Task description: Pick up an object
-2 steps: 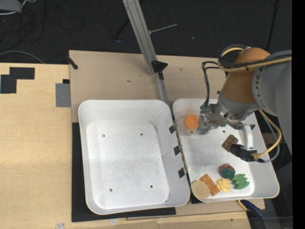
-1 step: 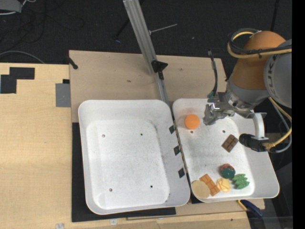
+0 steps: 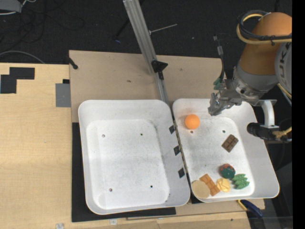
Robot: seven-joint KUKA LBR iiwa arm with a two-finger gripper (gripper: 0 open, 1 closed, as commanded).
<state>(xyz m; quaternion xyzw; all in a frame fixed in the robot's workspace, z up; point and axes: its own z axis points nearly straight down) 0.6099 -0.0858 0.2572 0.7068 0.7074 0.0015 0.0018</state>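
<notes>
My pincer point(image 3: 217, 105) hangs over the far edge of the right bin point(image 3: 257, 128), near its far-left corner; whether it is wide or narrow cannot be told from this slant, and nothing shows between its tips. The nearest candidate object, an orange ball point(image 3: 192, 121), lies on the bin floor to the left of the pincer and slightly nearer the camera, apart from it and close to the divide between the bins. A brown rectangular block point(image 3: 230, 142) lies toward the middle of the same bin, nearer the camera than the pincer. A cluster occupies the near corner: a red-and-teal object point(image 3: 227, 171), a green leafy piece point(image 3: 240, 181), a yellow piece point(image 3: 223, 185), an orange waffle-like piece point(image 3: 209, 183) and a tan disc point(image 3: 200, 190), touching or just beside one another. My arm point(image 3: 259, 66) enters from the right, orange band uppermost, wrist angled down and leftward toward the bin. The left bin point(image 3: 126, 151) sits beside the right one on the counter point(image 3: 109, 75).
</notes>
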